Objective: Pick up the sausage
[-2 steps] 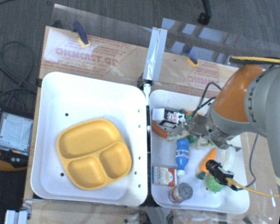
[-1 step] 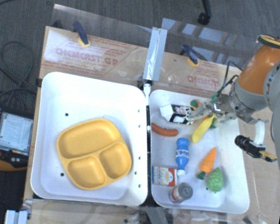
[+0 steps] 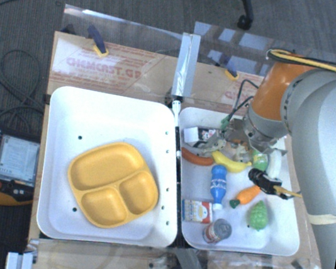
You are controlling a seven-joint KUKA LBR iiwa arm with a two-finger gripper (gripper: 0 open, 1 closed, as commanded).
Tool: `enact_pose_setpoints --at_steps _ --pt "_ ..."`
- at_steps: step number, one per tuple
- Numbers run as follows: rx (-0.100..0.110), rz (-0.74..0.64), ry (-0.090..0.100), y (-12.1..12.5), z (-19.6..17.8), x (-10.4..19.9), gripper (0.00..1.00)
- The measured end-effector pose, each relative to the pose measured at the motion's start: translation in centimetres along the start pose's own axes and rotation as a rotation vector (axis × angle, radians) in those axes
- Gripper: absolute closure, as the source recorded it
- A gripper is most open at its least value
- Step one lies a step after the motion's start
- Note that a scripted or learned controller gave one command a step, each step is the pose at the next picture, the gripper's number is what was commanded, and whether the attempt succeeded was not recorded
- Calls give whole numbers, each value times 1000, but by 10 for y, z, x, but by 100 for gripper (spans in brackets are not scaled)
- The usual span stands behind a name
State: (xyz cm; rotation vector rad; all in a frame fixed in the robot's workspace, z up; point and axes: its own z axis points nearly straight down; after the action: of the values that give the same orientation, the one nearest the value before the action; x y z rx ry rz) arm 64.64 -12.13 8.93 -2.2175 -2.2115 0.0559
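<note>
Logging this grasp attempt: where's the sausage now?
The sausage lies in the right bin, near its left wall, beside the banana.

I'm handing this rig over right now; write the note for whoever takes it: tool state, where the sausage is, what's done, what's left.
Tool: low over the back of the right bin, among the clutter; its grip state can't be read from this view.
Sausage: lying at the right bin's left wall, just left of the banana and above the blue bottle. Nothing shows it lifted.
Left bin: holds the yellow divided plate.
Done: arm is in position over the right bin.
Left: grasp the sausage and raise it.
</note>
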Motion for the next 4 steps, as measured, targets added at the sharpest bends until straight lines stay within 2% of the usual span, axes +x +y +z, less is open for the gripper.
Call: enact_pose_setpoints --at_steps 1,2,3,4 --pt "-43 -95 10 -23 0 6 0" --pt "-47 -441 4 -33 0 20 0" --pt "-49 -652 0 -79 1 -2 0" --pt "-50 -603 15 -9 1 -77 0"
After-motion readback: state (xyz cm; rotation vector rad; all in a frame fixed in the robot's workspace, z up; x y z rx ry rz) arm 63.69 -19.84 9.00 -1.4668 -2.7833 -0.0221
